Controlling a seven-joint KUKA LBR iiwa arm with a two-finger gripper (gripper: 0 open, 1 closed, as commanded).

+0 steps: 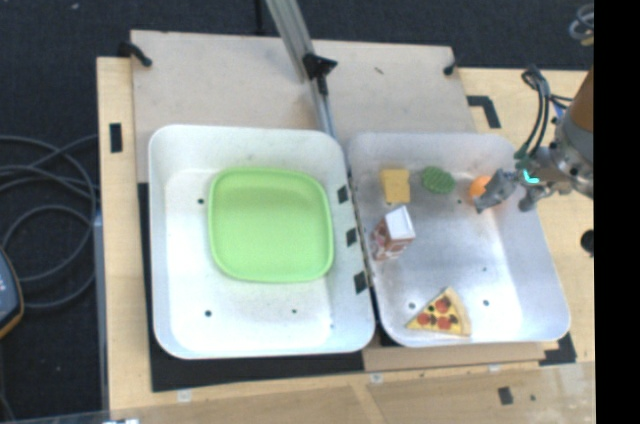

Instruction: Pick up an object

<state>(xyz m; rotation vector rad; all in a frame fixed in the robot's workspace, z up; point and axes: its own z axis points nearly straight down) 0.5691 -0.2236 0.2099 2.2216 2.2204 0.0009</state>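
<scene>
My gripper [508,196] hangs over the right edge of the right bin [520,292], with its two dark fingers spread apart and nothing between them. A small orange object [480,184] lies right against the left finger [490,198], on its outer side. Further left in the same bin sit a green round item [436,179] and a yellow block [395,184]. A white and brown carton [394,232] lies near the bin's left wall. A pizza slice toy [440,313] rests by the front rim.
The left bin [180,312] holds a light green square plate [270,223]. A grey metal pole [285,2] slants down from the top to the gap between the bins. Cables [45,212] lie on the floor to the left.
</scene>
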